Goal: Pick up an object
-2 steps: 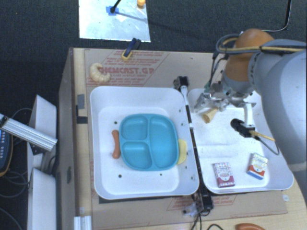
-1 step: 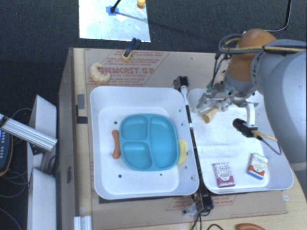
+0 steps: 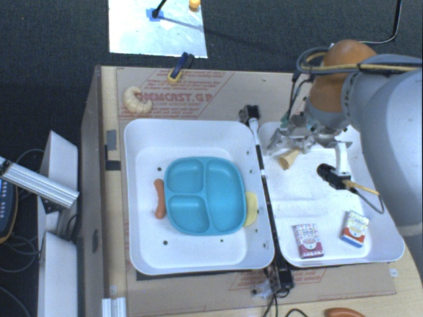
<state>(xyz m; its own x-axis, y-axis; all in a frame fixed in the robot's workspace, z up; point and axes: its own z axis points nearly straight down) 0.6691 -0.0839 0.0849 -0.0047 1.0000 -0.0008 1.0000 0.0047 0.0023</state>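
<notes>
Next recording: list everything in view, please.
Bins: two, white, side by side on bench.
Divided plate: one, blue, centre of left bin.
Sausage: one, orange-brown, left of the plate.
Yellow item: one, yellow, at plate's right edge, partly hidden.
Cone: one, tan, far left of right bin.
Small boxes: two, one dark red, one blue-white, right bin's near side.
Lumpy item: one, cream, bench beyond left bin.
Arm: one, grey with orange band, from right; gripper by the cone.

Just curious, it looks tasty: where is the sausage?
In the camera view, the sausage lies in the left bin, close beside the blue plate's left edge.
</notes>
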